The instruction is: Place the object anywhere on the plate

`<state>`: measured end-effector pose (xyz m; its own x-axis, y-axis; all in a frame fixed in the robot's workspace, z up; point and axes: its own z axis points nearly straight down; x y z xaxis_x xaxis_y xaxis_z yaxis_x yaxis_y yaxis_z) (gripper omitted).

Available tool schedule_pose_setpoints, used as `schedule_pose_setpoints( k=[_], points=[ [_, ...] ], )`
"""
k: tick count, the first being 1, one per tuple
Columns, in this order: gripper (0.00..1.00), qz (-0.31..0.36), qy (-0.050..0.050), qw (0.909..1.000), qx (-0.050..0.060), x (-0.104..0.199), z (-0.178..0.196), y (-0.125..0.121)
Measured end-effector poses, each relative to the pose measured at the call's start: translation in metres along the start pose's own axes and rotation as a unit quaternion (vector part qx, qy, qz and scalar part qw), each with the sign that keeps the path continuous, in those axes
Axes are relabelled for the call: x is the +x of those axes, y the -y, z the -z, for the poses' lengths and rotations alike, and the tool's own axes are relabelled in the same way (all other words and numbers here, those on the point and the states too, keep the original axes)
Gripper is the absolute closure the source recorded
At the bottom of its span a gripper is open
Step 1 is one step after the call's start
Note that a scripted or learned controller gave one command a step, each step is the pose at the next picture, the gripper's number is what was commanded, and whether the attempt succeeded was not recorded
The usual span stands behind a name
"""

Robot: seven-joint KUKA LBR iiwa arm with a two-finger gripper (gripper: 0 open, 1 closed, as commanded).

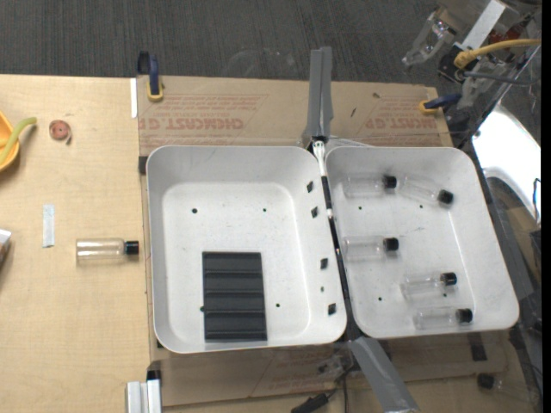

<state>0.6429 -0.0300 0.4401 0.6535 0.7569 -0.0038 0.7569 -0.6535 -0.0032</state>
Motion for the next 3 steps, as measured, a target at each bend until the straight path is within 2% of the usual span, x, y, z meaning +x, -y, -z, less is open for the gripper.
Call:
schedule_pose_setpoints(
  k=[1,2,3],
  points=[
    [0.0,-0.055,0.0,0.9985,0.0,-0.086,-0.001,-0.049],
    [0.0,-0.151,0.0,0.9885,0.0,-0.137,-0.001,-0.124],
    [0.0,-0.194,0.0,0.9811,0.001,-0.088,0.0,-0.088]
  ],
)
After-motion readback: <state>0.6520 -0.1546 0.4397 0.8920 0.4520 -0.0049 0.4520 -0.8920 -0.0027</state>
